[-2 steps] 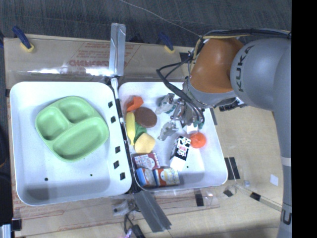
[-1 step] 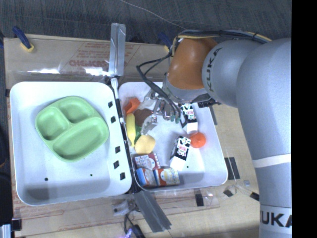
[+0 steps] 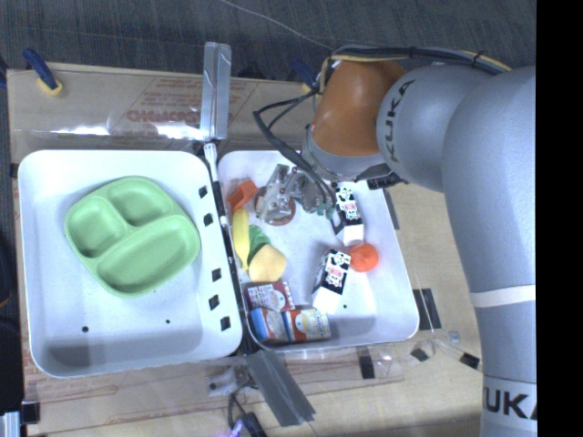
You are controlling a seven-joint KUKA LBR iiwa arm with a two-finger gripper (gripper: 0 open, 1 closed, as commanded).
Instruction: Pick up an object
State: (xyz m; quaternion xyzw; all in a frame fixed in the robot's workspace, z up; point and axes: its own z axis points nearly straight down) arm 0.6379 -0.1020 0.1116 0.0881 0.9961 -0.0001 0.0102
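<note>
Banana (image 3: 240, 232) lies beside gripper (image 3: 278, 200), whose opening I cannot tell.

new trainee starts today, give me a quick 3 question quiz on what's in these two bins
1. True or false: the green divided plate lies in the left bin.
2. Which bin is the gripper over? A) left B) right
3. What colour is the small ball in the right bin?

Key: 1 true; 2 B; 3 orange.
</note>
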